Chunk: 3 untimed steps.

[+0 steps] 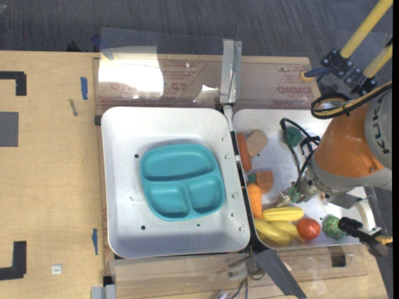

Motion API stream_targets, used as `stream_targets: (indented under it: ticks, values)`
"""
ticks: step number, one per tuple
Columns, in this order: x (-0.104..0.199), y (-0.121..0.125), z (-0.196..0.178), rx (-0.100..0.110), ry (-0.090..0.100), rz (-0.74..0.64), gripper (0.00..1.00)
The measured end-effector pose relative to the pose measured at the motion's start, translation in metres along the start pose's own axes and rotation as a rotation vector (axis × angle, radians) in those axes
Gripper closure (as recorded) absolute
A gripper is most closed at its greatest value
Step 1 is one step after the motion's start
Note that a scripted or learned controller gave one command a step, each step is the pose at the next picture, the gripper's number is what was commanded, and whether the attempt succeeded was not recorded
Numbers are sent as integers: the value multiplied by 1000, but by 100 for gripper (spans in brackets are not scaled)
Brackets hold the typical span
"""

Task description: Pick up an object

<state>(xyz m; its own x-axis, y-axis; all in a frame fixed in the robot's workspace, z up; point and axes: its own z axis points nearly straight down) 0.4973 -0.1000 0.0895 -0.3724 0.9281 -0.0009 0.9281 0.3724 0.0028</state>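
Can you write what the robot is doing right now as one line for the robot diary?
arm: over right bin | gripper: low, beside corn | teal tray: in left bin

Toy foods crowd the right bin's (274,120) near-left corner: orange carrot (255,201), yellow corn (283,214), yellow banana (274,231), red tomato (308,228).

Gripper (298,192): we see it low in the right bin (283,117), under the arm's orange band (349,151).
Corn (282,214): just below the gripper.
Tomato (308,228): below it, slightly right.
Carrot (255,202): to its left.
Teal plate (182,180): well to its left, in the left bin (118,167).
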Motion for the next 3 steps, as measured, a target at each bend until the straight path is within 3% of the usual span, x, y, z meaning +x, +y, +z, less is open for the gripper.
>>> stream_targets:
  ticks: [1,2,3]
  values:
    - [-72,-46,-19,0,-4,-142,100]
    - [-81,-4,2,-1,-2,66,100]
    - [-115,-18,2,-11,7,-434,100]
